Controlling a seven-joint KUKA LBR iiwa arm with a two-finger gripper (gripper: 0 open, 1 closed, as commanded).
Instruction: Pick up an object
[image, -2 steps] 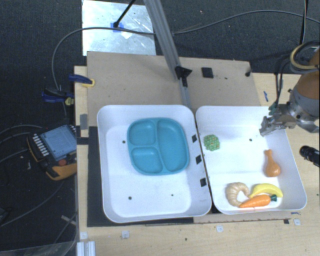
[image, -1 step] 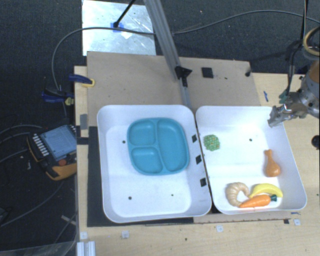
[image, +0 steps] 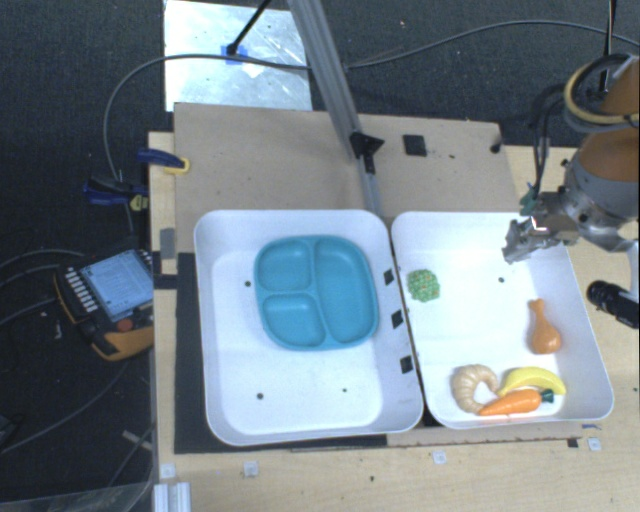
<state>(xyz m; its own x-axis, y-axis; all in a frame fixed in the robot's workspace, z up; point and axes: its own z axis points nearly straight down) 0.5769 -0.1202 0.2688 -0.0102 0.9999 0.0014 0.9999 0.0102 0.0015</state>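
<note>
The right bin (image: 470, 330) holds a green broccoli piece (image: 423, 286) near its left wall, an orange drumstick-shaped toy (image: 543, 328) by its right wall, and a beige croissant (image: 472, 384), a yellow banana (image: 534, 379) and an orange carrot (image: 512, 403) clustered in its front right corner. My gripper (image: 522, 241) hangs over the bin's far right corner, above and behind the drumstick toy. Nothing shows between its fingers.
The left bin (image: 230, 400) holds a blue divided plate (image: 316, 292). A grey pole (image: 335, 80) slants across the back of the bench. Cables, clamps and a handheld pendant (image: 108, 300) lie on the floor to the left.
</note>
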